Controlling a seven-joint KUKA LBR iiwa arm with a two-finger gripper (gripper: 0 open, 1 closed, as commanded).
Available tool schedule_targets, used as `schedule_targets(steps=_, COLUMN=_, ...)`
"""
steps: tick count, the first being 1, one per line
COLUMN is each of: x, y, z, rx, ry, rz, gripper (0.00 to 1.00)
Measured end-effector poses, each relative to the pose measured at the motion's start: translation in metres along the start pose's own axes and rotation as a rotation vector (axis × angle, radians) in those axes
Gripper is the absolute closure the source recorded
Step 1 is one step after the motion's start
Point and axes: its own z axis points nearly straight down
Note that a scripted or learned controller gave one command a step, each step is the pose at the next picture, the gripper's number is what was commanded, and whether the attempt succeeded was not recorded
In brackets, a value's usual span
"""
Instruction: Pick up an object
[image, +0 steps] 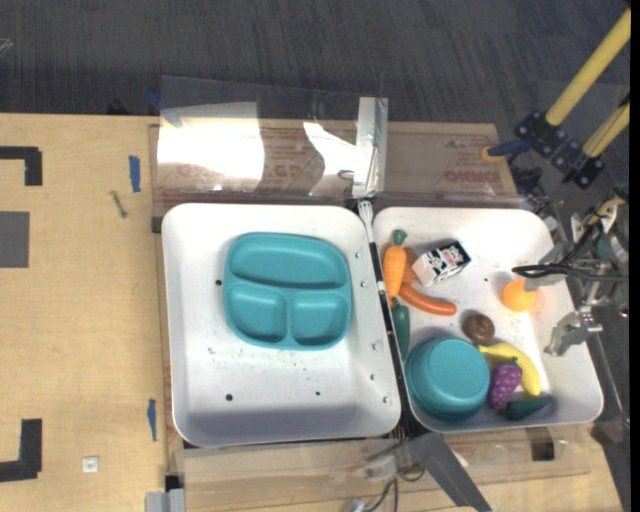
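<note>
The job has not really begun. Nothing is lifted; every toy lies in its bin.

Two white bins sit side by side on the table. The left bin (190, 330) holds a teal tray with three sections (288, 290), lying flat near its middle. The right bin (480, 222) holds all the small toys. Along its left wall lie a toy carrot (395, 268), an orange-red sausage (428, 299) just beside it, and a dark green vegetable (400, 325) below them. A small milk carton (441, 262) lies tipped over near the far edge. A brown round thing (479, 326) sits in the middle. A teal bowl (449, 377) stands at the near edge, with a banana (516, 362), purple grapes (505, 381) and another dark green vegetable (527, 406) crowded beside it in the near right corner.

A small orange fruit (518, 295) sits near the right wall. The gripper (535, 271) is at the right edge of the table, low over this side of the bin. A dark finger points left, just above the orange fruit. I cannot tell if the gripper is open or closed, and no toy is between its fingers.

What is left is everything: get around one toy, squeeze it, and lift it. The orange fruit looks like the closest one to try.
</note>
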Motion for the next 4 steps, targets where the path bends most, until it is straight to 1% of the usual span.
schedule_targets(steps=1, x=0.003, y=-0.051, z=0.088, rx=-0.004, ry=0.010, rz=-0.147, gripper=0.00)
schedule_targets(steps=2, x=-0.016, y=-0.063, z=0.173, rx=-0.002, ry=0.000, rz=-0.114, gripper=0.00)
schedule_targets(steps=3, x=-0.042, y=-0.069, z=0.180, rx=0.010, ry=-0.014, rz=-0.067, gripper=0.00)
schedule_targets(steps=4, x=-0.061, y=-0.064, z=0.190, rx=0.001, ry=-0.004, rz=-0.026, gripper=0.00)
